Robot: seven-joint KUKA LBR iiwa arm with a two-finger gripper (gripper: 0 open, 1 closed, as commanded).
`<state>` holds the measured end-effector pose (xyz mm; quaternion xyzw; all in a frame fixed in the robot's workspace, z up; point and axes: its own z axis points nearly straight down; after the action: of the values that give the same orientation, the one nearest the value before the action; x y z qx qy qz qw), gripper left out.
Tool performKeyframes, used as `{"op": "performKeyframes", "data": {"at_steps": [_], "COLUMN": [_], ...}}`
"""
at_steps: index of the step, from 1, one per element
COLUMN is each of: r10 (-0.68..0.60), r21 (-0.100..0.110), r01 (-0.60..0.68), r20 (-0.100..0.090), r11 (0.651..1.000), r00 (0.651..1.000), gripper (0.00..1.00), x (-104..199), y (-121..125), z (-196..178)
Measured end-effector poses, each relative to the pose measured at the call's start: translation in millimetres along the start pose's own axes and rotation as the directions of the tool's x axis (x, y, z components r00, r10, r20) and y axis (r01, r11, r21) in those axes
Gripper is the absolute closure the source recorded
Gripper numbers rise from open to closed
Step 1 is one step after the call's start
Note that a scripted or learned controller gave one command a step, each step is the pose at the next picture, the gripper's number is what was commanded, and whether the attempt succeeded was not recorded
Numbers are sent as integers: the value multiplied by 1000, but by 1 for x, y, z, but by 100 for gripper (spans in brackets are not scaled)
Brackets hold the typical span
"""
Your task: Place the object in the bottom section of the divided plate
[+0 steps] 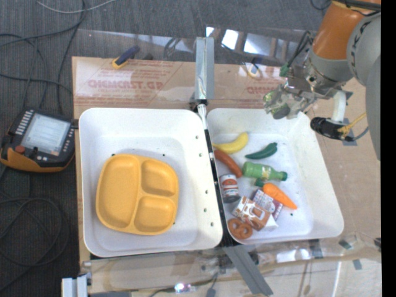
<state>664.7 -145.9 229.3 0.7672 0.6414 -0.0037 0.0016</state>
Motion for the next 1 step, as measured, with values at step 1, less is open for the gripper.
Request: {"op": "performKeyframes", "data": {"at_steps": [1], "r10": [171], "r21": [2], "r01": [-171], "r20": [-8], "r11": [985], "r00": [985], "gripper": [100], "x": [17], "y": [-2], "z": [-10]}}
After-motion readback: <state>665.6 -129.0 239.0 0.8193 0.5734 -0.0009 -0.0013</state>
